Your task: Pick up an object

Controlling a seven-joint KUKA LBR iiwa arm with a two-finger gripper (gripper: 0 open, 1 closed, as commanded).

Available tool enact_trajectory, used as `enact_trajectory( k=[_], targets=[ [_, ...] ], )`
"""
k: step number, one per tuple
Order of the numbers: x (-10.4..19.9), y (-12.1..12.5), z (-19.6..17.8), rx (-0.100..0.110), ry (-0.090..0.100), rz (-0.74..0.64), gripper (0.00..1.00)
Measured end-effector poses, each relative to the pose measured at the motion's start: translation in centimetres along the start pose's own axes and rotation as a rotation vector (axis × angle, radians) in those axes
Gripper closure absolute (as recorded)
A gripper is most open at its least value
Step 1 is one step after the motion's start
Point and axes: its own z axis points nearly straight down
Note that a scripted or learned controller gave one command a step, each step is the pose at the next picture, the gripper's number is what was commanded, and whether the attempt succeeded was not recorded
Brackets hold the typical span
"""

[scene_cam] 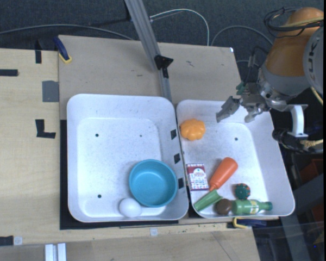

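Two shallow white bins are sitting side by side on the bench, the left bin (84,110) and the right bin (261,145). The gripper (240,112) is hanging over the far right corner of the right bin, its two fingers spread apart with nothing between them. An orange round fruit (193,129) is lying in the far left part of that bin, near the gripper but apart from it.

Toward the near side of the right bin, several things are clustering together. A small red card box (197,176) is lying flat against the bin's left wall. Just to its right, a toy carrot (220,179) is lying at a slant, its orange end pointing far and right, its green end resting near the near wall. A brown ball (224,206) is sitting just beside the carrot's green end, and a green bottle (251,205) is lying on its side to the right of the ball. A dark green round piece (242,190) is resting just beyond the bottle.

In the left bin, a blue bowl (152,182) is standing upright in the near right corner, with a white ball (130,206) touching its near left edge.
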Motion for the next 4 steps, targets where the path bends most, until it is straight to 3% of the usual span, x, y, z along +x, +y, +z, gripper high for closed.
enact_trajectory(
  k=[1, 4],
  targets=[
    [0.0, 0.0, 0.0, 0.0, 0.0, 0.0, 0.0],
    [-0.1, -0.3, 14.2, 0.007, -0.001, 0.002, 0.0]
  ],
)
